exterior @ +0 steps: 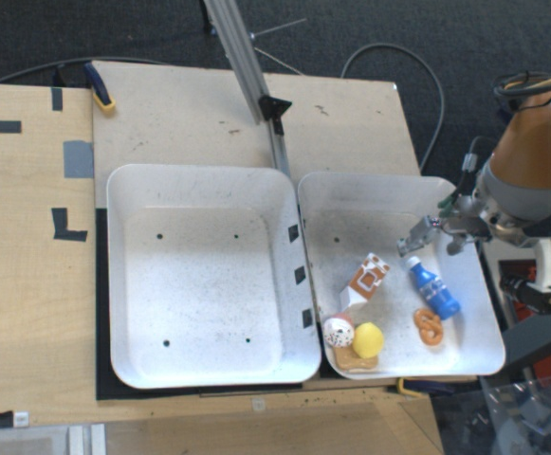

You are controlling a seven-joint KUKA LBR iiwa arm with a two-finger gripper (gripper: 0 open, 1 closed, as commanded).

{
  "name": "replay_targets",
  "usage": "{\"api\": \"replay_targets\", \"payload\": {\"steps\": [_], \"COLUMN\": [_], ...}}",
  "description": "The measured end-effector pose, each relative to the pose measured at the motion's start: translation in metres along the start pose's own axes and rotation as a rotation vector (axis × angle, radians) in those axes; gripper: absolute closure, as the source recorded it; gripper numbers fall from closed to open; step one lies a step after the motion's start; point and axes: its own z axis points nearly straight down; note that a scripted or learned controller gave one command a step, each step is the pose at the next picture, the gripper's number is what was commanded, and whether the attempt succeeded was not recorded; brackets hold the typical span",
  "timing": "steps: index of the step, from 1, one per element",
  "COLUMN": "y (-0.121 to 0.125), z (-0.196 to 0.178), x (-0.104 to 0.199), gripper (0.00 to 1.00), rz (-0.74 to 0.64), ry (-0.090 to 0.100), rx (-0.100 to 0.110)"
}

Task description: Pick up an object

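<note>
blue bottle [433, 290], white cap, lying in right bin [474, 349] | tool [429, 235] above it, jaw state unclear

You are looking at an evenly lit scene, bright and diffuse, with no hard glare. The two white bins [204, 273] come close to washing out, though their dark speckling stays readable. Shadows are soft and short: a thin dark line sits under the bin rims, and the small objects cast faint smudges. The worktop [28, 254] is crisp, while the arm [526, 159] at the right edge looks slightly soft.
</note>
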Motion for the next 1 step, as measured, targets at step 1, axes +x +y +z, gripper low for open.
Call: {"api": "replay_targets", "payload": {"steps": [1], "y": [0.0069], "z": [0.0524], "x": [0.0073], "gripper": [0.0], "rz": [-0.001], "ry": [0.0], "rx": [0.0]}}
